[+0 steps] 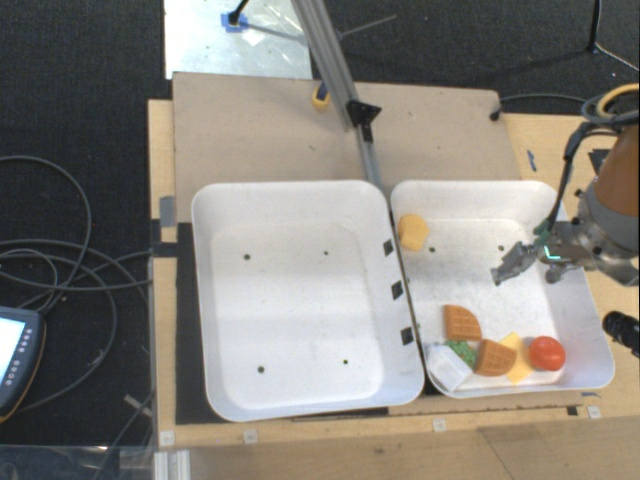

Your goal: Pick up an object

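Gripper [512, 264] poised over the right bin [500, 203], nothing between its fingers.

Its jaws look parted and empty. The likeliest targets lie nearer and slightly left: waffle piece [461, 322], second waffle piece [495, 357], tomato [546, 353]. A yellow ball [412, 232] sits far-left. The left bin [215, 203] sits alongside.

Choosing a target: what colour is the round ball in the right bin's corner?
Red ball, camera view.

Dark carpet floor [80, 68], trailing cables [60, 258]
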Available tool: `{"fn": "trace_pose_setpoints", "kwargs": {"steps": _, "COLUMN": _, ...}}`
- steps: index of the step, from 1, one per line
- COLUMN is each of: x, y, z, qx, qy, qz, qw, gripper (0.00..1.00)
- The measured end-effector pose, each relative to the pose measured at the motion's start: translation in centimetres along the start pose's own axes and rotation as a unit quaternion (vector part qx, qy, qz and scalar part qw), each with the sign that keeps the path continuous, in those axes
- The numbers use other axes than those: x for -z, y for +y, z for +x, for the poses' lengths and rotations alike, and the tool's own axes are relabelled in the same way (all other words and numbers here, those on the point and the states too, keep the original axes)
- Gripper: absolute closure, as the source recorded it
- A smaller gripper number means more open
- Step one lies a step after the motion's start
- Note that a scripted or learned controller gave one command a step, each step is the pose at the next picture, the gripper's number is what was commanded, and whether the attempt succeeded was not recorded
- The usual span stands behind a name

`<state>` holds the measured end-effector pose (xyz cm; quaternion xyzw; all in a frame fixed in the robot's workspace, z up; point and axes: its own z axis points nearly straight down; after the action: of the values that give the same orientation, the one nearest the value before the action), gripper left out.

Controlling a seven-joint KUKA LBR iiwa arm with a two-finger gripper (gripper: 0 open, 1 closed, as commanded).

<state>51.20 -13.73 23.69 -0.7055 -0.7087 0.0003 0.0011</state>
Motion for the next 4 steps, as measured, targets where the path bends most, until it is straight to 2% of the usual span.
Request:
{"fn": "trace_pose_setpoints", "kwargs": {"steps": 1, "x": 0.2, "y": 0.1, "z": 0.0, "qx": -0.001, "qy": 0.0, "qz": -0.002, "qw": 1.0, "gripper": 0.0}}
{"fn": "trace_pose_setpoints", "kwargs": {"steps": 3, "x": -8.8, "y": 0.1, "z": -0.7, "qx": -0.002, "qy": 0.0, "qz": 0.001, "qw": 1.0, "gripper": 0.0}}
{"fn": "trace_pose_setpoints", "kwargs": {"steps": 4, "x": -13.7, "y": 0.2, "z": -0.7, "qx": -0.003, "qy": 0.0, "qz": -0.002, "qw": 1.0, "gripper": 0.0}}
